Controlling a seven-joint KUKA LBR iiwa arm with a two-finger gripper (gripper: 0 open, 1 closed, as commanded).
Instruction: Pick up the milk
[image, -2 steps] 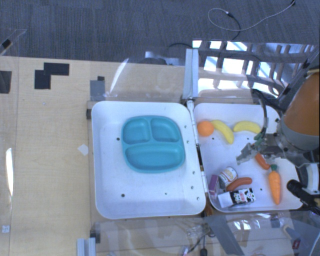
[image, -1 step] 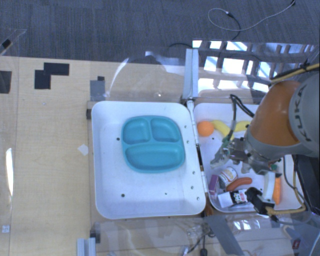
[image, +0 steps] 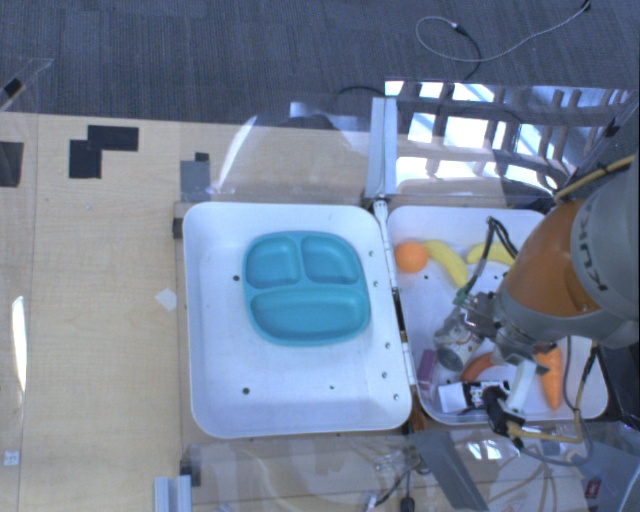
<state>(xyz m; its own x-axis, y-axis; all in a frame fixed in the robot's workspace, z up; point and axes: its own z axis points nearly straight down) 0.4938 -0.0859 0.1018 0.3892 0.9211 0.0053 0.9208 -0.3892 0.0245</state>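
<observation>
A small white carton with dark print, likely the milk (image: 452, 396), lies on its side at the front edge of the right bin (image: 425, 225). My gripper (image: 458, 338) hangs low inside that bin, just behind and above the carton, among the cluttered items. The arm's grey and orange wrist (image: 555, 275) covers the bin's right half and hides what lies beneath it. Nothing can be made out between the gripper's tips.
In the right bin, an orange (image: 410, 256) and a banana (image: 447, 260) sit at the back; a purple item (image: 427, 368) and a carrot (image: 549, 378) lie near the front. The left bin (image: 215, 400) holds a blue divided plate (image: 305, 287).
</observation>
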